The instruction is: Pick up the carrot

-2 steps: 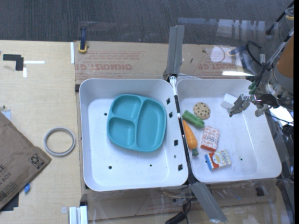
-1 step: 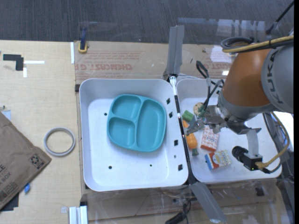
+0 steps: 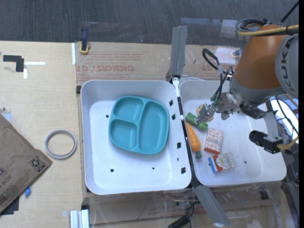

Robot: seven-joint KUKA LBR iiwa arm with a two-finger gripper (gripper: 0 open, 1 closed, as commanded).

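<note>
One carrot lies just below-left of the gripper, whose opening is unclear.

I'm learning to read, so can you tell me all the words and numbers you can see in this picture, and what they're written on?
"CHEMCAST GP", red letters printed upside down on the brown cardboard sheet behind the left bin.
"BOX", on the brown cardboard box at the left edge; the other letters are cut off.
"KU", part of a name on the grey arm.
The small red packet and the snack packet in the right bin have print too small to read.
</note>
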